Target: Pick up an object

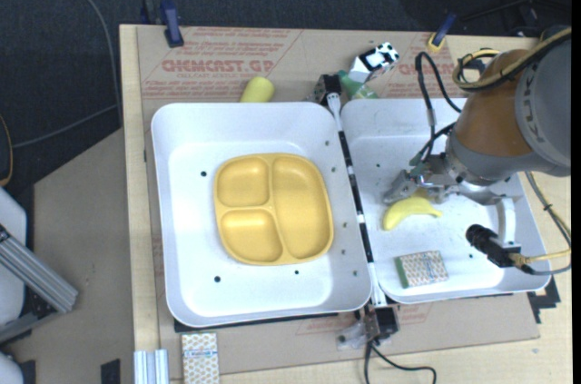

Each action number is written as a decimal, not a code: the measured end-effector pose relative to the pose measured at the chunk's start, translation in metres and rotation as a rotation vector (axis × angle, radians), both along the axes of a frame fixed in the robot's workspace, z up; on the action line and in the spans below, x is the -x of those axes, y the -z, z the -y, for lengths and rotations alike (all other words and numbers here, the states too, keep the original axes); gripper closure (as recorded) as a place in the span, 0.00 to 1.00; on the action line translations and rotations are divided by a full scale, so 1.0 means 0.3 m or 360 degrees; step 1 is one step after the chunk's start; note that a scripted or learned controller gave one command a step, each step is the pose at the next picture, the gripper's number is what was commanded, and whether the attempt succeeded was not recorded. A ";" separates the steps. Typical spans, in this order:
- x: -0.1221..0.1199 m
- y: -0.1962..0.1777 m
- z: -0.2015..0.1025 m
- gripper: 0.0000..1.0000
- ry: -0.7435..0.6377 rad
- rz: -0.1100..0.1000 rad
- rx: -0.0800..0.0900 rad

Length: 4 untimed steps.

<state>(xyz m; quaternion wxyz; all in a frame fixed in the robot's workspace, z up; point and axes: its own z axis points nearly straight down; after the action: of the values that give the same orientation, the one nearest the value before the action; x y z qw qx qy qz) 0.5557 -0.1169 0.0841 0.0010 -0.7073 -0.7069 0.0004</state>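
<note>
A yellow banana (pixel 410 211) lies in the right bin (pixel 390 130), near its middle. My gripper (pixel 408 185) hangs just above the banana's upper left end, its metal fingers (pixel 399 189) pointing left and down beside the fruit. A small patterned packet (pixel 421 268) lies flat near the right bin's front edge. A yellow divided plate (pixel 272 208) rests in the middle of the left bin (pixel 182 146).
Beyond the bins on the cardboard sit a yellow object (pixel 258 89) and a black-and-white toy (pixel 376 60). Cables (pixel 436 87) loop over the right bin's far side. A black fitting (pixel 490 244) on the arm overhangs the right bin's front right.
</note>
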 end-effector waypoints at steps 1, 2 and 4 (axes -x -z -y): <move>-0.002 -0.034 -0.001 1.00 0.0001 0.0004 0.0001; -0.002 -0.034 -0.001 0.00 0.0001 0.0003 0.0001; -0.003 -0.066 -0.003 0.00 0.0001 0.0006 0.0000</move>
<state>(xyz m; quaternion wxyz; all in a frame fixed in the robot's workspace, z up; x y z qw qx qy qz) 0.5566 -0.1161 0.1040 -0.0003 -0.7075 -0.7068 -0.0008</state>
